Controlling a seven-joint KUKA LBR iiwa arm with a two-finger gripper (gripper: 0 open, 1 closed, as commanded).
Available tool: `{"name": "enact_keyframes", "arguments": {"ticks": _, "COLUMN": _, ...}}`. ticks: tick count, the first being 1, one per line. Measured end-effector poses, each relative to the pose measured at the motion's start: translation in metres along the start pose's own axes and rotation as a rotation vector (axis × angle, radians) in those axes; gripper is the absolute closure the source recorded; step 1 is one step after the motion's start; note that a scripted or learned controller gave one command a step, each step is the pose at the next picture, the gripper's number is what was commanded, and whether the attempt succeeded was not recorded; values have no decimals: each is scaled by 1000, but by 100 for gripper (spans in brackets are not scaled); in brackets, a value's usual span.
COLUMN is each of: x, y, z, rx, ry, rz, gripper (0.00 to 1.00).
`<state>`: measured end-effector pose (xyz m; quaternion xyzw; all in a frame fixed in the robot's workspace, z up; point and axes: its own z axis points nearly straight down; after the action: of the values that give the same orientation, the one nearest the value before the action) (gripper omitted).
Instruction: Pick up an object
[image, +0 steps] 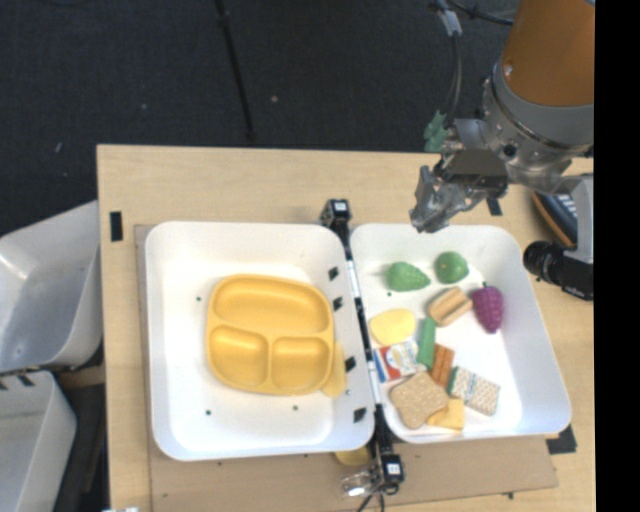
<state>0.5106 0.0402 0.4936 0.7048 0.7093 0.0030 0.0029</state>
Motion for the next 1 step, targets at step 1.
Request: {"name": "enact_keyframes", "arguments": {"ticks": 1, "x": -70, "y": -19, "z": 176, "rx": 24, "ry": -3, "rz": 13, "gripper": 100}}
